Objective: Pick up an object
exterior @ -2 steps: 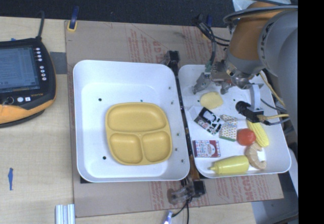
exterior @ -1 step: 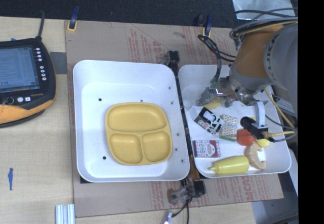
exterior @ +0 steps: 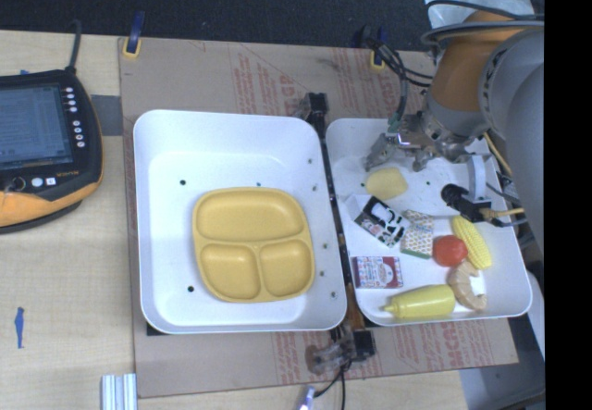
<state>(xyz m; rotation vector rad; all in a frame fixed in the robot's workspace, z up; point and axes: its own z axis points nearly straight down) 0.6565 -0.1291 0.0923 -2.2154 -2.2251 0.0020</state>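
Observation:
My gripper (exterior: pixel 400 158) hangs over the far end of the right bin (exterior: pixel 518 306), with its fingers spread and nothing between them. Just in front of it lies a pale yellow lump (exterior: pixel 386 182). Further forward in this bin are a black-and-white packet (exterior: pixel 381 220), a small speckled card (exterior: pixel 418 234), a red tomato (exterior: pixel 450 250), a corn cob (exterior: pixel 472 242), a red-and-white box (exterior: pixel 376 271), a yellow squeeze bottle (exterior: pixel 421 304) and a tan-and-white piece (exterior: pixel 468 286).
The left bin (exterior: pixel 157 149) holds a yellow divided plate (exterior: pixel 252 242). A tablet in an orange case (exterior: pixel 37 144) sits on the bench at the far left. The grey arm with its orange band (exterior: pixel 472 66) fills the upper right.

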